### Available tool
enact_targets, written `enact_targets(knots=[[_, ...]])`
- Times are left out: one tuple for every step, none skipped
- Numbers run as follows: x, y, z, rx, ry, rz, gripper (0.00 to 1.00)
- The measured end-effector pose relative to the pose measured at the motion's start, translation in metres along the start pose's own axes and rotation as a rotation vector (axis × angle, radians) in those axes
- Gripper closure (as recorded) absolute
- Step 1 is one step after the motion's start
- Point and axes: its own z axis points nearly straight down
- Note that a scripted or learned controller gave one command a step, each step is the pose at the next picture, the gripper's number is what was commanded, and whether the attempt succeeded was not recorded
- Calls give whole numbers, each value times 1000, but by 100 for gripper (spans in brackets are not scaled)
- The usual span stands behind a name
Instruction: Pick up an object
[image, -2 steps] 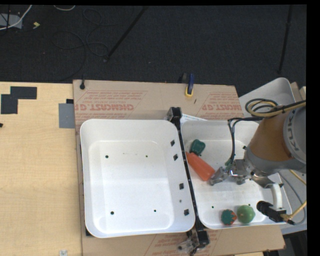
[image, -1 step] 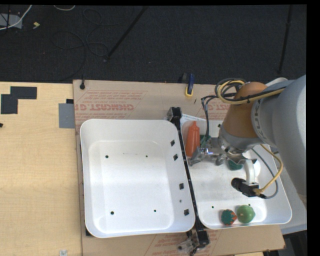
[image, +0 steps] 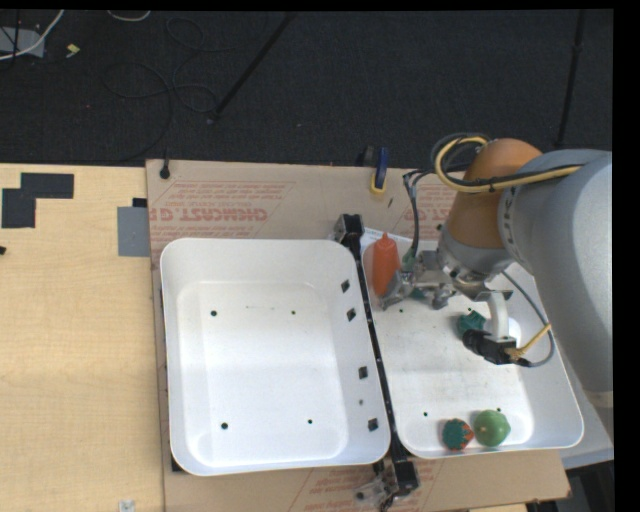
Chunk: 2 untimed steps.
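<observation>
Arm's reaching down into the right bin (image: 560, 420) with the end effector (image: 425, 285) sitting low near the bin's far left corner, right next to an orange carrot-looking thing (image: 383, 262) that leans against the divider between the two bins. Honestly can't tell the state of the end effector from this angle, it's a jumble of grey metal and cables, so no idea if it's got anything. The orange thing looks beside it rather than in it, maybe touching, hard to say. There's also a small teal object (image: 470, 322) just under the wrist toward the middle of that bin, partly hidden by a black cable plug, and down by the near edge a green ball (image: 491, 427) sits touching a smaller orange-and-teal ball (image: 457, 433). Left bin (image: 190, 300) is just bare white floor. My read is we're at the approach or grasp stage, going for the orange piece, nothing lifted yet. Next move would need the tool centred over that orange piece and closing around it, which looks awkward since it's jammed against the bin wall and there's not much room on the divider side. I'd guess the risk is it just gets shoved along the wall or tips over instead of being caught. The two balls by the near edge look like they'd roll off if nudged, so not easier
</observation>
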Motion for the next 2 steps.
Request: enact_targets(knots=[[17,-23,0,5,0,2,0],[-15,5,1,16,3,2,0]])
